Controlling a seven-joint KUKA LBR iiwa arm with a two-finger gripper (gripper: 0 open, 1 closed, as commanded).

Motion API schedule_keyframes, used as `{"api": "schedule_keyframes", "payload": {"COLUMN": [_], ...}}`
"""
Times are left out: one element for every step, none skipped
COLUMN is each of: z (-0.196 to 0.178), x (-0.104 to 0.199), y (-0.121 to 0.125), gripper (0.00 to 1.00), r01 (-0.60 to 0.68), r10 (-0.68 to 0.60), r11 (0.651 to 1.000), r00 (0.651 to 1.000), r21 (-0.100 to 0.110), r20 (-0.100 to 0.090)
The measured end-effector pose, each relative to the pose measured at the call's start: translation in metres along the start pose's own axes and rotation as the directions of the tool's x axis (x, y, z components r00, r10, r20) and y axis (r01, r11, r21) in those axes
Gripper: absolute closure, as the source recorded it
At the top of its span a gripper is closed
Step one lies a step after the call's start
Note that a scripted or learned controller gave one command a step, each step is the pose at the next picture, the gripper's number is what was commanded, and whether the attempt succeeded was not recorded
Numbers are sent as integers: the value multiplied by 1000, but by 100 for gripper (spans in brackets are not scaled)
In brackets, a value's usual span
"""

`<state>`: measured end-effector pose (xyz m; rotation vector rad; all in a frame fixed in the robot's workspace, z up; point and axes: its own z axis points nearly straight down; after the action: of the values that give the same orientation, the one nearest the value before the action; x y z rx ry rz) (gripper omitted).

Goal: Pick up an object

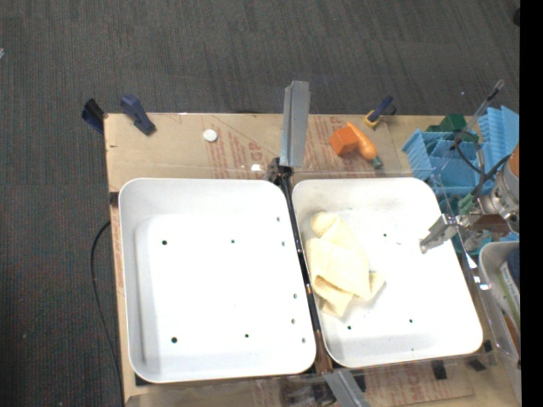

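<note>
**Bench inventory: gripper, two bins, one cloth**

Item 1. The gripper [434, 237] is seen at the right side of the right bin [441, 329], over its right rim area, entered from the right. A metallic finger piece is pointed leftward and downward into the bin. Whether the pincer is released or clenched cannot be told from this view, and nothing is seen between its tips.

Item 2. The pale yellow cloth [341, 265], the only loose object in the bins, is found crumpled against the left wall of the right bin, at about mid-height. It is placed well apart from the gripper, to its left and slightly lower in the view, with bare white bin floor between them.

Item 3. The right bin is recorded as shallow and white, with a few small dark dots on its floor; the cloth is contained in it.

Item 4. The left bin [136, 253] is set just beside the right one, separated by a narrow divider; dark dots are marked on its floor.

Item 5. Behind the bins, on the cardboard-coloured board [178, 147], an orange-handled clamp [352, 142] is noted, with a blue rack [441, 159] at the right.
</note>
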<state>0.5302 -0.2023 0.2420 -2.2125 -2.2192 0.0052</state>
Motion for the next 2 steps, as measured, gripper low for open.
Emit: {"api": "schedule_keyframes", "payload": {"z": [140,149], "x": [41,57], "y": [22,98], "gripper": [0,0], "r01": [146,133], "r10": [-146,-133], "r11": [989,991], "r00": [989,991], "r21": [1,-4], "r20": [-1,2]}}
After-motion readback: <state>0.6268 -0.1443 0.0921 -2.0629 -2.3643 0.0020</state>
